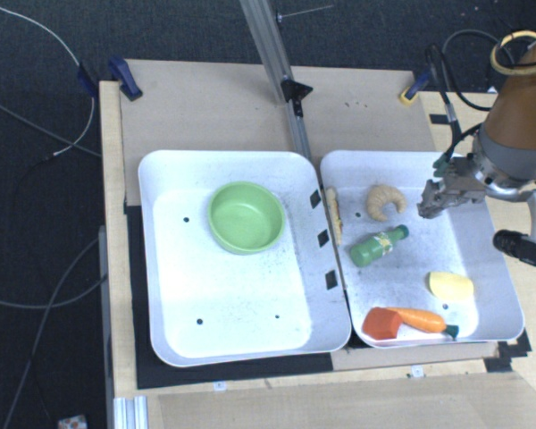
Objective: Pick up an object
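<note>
Green bottle (378, 245) (yellow cap) lies tilted in the right bin (491, 266).

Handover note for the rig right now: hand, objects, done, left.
Hand: over the upper right part of the right bin, nothing visibly held; whether it is open cannot be told.
Right bin contents: croissant just left of the hand, green bottle mid-bin, yellow piece toward the right side, carrot and red piece along the near edge.
Left bin: green bowl.
Done: no pick yet.
Left: choose an object, grasp, lift. The croissant looks like the nearest candidate.
</note>
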`<act>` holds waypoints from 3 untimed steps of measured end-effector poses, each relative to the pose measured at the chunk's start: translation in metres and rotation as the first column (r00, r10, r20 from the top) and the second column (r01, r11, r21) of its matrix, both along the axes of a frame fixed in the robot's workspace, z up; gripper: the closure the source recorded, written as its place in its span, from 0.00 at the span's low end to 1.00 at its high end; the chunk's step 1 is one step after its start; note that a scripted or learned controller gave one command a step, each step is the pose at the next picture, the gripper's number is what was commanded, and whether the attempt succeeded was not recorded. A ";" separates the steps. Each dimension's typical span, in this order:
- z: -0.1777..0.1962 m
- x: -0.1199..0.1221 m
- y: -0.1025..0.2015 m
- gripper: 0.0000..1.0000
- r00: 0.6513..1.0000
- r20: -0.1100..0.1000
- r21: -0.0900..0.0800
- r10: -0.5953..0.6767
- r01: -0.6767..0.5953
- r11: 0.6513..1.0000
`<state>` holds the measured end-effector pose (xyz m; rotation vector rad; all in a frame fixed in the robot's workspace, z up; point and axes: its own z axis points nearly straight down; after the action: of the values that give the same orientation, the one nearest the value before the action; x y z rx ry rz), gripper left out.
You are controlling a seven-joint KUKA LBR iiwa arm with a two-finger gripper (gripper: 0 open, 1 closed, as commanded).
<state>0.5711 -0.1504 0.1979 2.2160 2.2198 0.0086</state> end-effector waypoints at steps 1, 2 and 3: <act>0.007 0.001 0.000 1.00 1.000 -0.002 -0.001 0.000 0.000 1.000; 0.023 0.010 0.059 1.00 1.000 -0.002 0.003 0.005 -0.005 1.000; 0.035 0.012 0.118 1.00 1.000 -0.003 0.004 0.006 -0.006 1.000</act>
<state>0.5834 -0.0322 0.2332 2.2134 2.2300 0.0099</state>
